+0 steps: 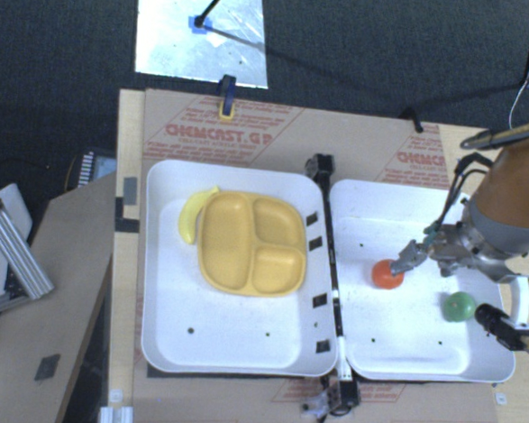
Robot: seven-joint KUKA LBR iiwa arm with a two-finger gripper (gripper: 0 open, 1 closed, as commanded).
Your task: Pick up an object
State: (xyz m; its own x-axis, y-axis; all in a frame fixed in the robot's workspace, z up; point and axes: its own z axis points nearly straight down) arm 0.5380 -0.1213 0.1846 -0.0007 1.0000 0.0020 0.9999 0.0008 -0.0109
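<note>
In the right bin (pixel 417 361), a small orange-red ball (pixel 386 275) lies left of the middle. A green ball (pixel 459 306) sits to its right, near the bin's right side. The grey arm with its orange band reaches in from the right. Its gripper (pixel 411 258) points down and left, with the tip right at the upper right edge of the orange-red ball. I cannot make out whether the tip touches the ball. Nothing is lifted off the bin floor.
The left bin (pixel 165 335) holds a yellow divided plate (pixel 249 243), and a yellow banana (pixel 190 214) pokes out from under its left edge. A black divider with clips (pixel 326 256) runs between the bins. A black part of the arm (pixel 500 326) hangs over the right bin's right rim.
</note>
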